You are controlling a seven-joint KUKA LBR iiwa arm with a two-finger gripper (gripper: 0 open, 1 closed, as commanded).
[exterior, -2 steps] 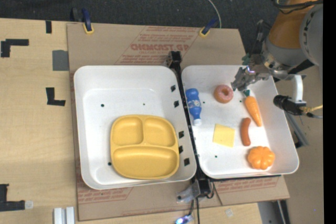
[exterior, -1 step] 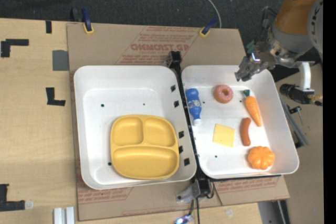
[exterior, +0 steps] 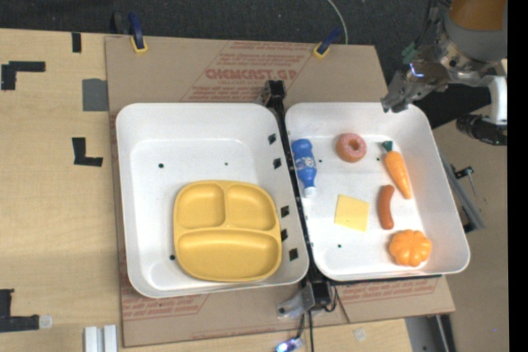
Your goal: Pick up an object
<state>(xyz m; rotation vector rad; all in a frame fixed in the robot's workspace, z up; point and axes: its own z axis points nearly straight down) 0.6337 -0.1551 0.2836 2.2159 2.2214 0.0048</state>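
The gripper [exterior: 398, 99] hangs over the far right corner of the right bin [exterior: 441, 177], just outside its rim, and nothing sits between its dark tips; whether it is open or closed cannot be told from this slant. Inside that bin, the pink donut [exterior: 351, 147] lies nearest, down and to the left of the gripper, with the carrot [exterior: 398, 171] just below it. The sausage [exterior: 385, 206], the yellow cheese slice [exterior: 352, 213] and the small orange pumpkin [exterior: 410, 247] lie farther toward the near edge. A blue bottle [exterior: 304, 165] rests against the bin's left wall. The left bin [exterior: 136, 177] holds a yellow divided plate [exterior: 227, 230].
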